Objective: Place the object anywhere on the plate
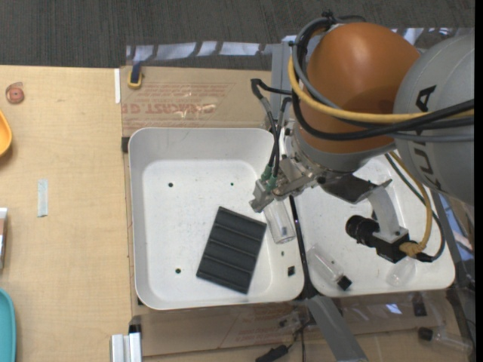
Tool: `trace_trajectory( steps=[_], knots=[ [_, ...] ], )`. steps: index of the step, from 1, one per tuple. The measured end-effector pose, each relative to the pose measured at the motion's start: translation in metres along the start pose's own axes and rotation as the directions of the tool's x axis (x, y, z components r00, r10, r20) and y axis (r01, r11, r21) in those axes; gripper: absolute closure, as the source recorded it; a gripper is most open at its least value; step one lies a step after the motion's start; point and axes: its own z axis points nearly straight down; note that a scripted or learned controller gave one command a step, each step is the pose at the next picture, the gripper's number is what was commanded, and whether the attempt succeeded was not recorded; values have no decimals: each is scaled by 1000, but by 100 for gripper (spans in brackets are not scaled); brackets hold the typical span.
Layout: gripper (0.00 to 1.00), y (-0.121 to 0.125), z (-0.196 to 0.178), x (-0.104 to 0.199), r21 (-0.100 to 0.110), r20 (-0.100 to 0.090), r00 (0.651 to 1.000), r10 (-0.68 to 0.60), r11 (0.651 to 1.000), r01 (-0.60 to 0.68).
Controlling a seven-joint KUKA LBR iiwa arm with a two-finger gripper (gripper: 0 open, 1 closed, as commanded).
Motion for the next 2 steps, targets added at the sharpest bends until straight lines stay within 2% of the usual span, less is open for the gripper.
trace_trajectory(
  steps=[1, 2],
  knots=[
    [100, 23, 79, 53, 3, -1, 998, -60, 998, 60],
    [100, 13, -3, 29, 0, 0, 998, -68, 998, 68]
  ],
)
